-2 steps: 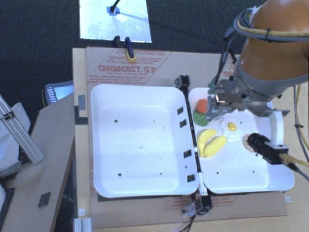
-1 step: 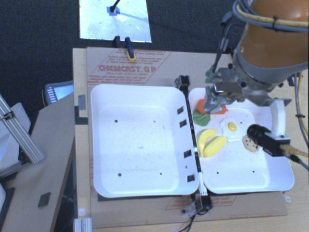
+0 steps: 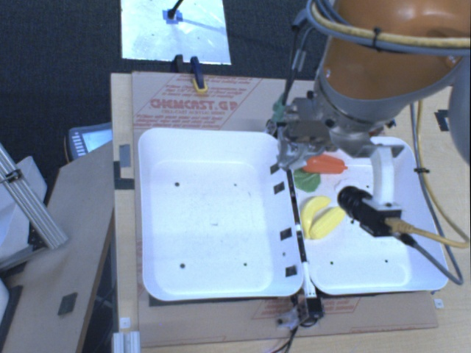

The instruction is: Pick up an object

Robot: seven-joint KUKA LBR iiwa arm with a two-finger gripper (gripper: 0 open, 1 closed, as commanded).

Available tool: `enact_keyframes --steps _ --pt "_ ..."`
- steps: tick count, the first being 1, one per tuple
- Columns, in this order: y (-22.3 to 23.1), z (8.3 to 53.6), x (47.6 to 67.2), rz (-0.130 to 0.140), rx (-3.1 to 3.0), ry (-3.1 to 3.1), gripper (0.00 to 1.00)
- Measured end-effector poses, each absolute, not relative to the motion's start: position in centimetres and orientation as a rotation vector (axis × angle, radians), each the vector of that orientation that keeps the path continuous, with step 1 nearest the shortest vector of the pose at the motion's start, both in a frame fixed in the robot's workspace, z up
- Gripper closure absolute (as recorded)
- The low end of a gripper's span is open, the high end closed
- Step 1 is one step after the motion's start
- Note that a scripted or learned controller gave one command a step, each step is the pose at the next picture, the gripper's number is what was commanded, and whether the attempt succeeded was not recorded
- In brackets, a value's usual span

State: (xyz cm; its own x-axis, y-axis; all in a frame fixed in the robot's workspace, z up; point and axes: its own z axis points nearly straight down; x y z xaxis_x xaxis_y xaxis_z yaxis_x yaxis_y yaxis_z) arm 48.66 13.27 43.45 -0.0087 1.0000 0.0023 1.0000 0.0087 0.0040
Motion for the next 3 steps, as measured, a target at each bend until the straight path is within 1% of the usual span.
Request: enact_keyframes --steps 1,2,3 --pt "17.2 36.3 52.8 -0.003 2.214 2.231 1.00" --pt "23.5 51.2 48.5 0.031 2.204 2.233 1.00" --pt "23.1 50.3 48.6 0.004 2.216 2.227 0.00"
